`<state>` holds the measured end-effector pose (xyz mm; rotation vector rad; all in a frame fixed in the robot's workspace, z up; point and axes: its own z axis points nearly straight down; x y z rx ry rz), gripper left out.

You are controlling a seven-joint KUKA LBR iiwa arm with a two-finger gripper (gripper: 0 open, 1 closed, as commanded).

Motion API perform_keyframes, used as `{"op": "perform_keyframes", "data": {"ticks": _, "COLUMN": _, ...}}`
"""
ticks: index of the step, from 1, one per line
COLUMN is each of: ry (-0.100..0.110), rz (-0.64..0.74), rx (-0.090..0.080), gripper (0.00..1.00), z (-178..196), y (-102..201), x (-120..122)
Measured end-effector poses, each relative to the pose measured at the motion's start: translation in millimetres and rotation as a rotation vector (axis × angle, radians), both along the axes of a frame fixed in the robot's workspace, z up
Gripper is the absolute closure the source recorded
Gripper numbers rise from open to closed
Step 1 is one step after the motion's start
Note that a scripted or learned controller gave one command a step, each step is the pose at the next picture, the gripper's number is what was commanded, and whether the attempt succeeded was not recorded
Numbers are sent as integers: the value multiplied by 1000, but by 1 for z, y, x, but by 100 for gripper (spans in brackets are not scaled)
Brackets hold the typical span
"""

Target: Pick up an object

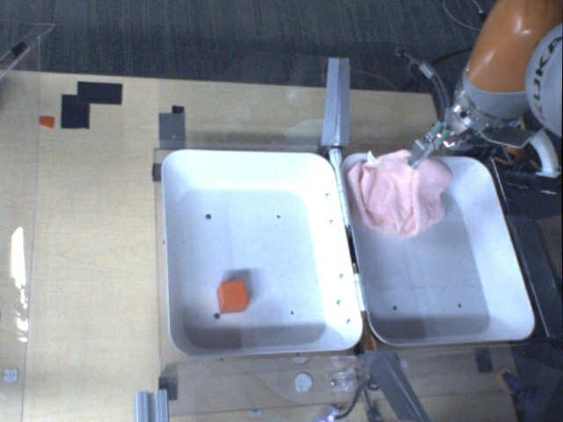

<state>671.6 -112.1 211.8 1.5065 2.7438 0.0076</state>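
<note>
A crumpled pink cloth lies in the far left part of the right bin, with its left edge reaching the divider between the bins. My gripper comes down from the upper right and meets the cloth's top edge. Its fingers look pressed together, with a fold of cloth bunched up to their tips. A shadow falls on the bin floor along the cloth's right side. A small orange cube rests on the floor of the left bin, near its front left, far from the gripper.
The grey arm with its orange band hangs over the right bin's far right corner. A grey metal post stands behind the gap between the bins. Black blocks and a small orange piece sit on the bench at far left.
</note>
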Motion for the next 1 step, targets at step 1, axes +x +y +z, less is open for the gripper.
{"op": "perform_keyframes", "data": {"ticks": 1, "ry": 5, "rz": 272, "rx": -2, "gripper": 100, "z": -25, "y": 39, "x": -1}}
